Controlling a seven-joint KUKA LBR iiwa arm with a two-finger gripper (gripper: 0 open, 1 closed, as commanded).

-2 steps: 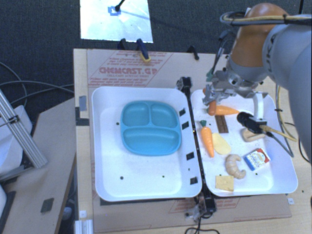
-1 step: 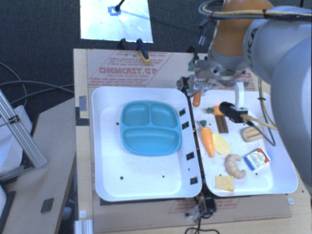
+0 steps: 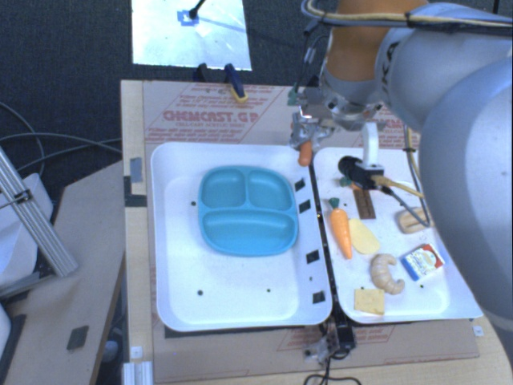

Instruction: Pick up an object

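Two white bins [image 3: 172,295] sit below; gripper [image 3: 305,149] pinches a small orange piece [image 3: 305,156], its shape unclear.

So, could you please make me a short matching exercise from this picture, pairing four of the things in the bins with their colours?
Things:
1. divided plate
2. carrot
3. croissant
4. small carton

Colours:
A. orange with a green top
B. white with red and blue print
C. light blue
D. pale tan

Pairs: 1-C, 2-A, 3-D, 4-B
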